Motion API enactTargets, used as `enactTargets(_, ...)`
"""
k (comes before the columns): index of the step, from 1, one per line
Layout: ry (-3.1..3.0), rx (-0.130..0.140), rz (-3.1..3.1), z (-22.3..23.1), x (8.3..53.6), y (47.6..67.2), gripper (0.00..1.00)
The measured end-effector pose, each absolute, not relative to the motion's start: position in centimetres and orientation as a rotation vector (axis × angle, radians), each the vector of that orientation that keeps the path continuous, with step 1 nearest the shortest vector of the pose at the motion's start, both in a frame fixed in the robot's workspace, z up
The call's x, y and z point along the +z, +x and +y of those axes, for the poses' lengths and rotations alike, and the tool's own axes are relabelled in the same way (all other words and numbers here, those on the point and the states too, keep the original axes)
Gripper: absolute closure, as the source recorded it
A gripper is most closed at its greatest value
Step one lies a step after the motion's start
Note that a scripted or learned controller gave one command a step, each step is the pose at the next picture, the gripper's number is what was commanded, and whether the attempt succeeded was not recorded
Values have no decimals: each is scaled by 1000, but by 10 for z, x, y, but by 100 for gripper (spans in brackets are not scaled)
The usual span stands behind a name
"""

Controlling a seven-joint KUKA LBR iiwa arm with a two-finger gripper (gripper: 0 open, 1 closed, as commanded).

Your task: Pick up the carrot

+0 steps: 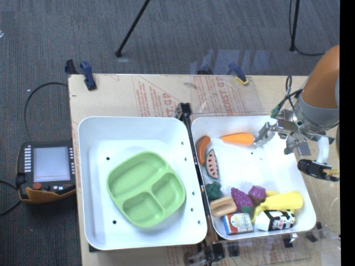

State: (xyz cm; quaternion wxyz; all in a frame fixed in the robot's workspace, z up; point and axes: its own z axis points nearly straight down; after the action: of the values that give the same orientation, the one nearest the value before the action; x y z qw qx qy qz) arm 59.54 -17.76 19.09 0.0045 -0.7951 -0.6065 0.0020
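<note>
The orange carrot (238, 139) lies on its side at the back of the right bin (288, 173), pointing left. My gripper (277, 141) hangs over the same bin just right of the carrot, its fingers spread open. The left fingertip (262, 137) is right at the carrot's thick end, and nothing sits between the fingers. The grey arm with its orange band comes in from the upper right.
A red sausage (202, 147) and a watermelon slice (212, 164) lie along the right bin's left wall. Several toy foods crowd its front, among them purple grapes (242, 197) and a yellow bottle (283, 202). The left bin (83, 148) holds a green divided plate (145, 188).
</note>
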Motion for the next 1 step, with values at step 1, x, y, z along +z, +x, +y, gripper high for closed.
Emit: enactTargets(1,-2551,3,-1826,-175,96,639,0)
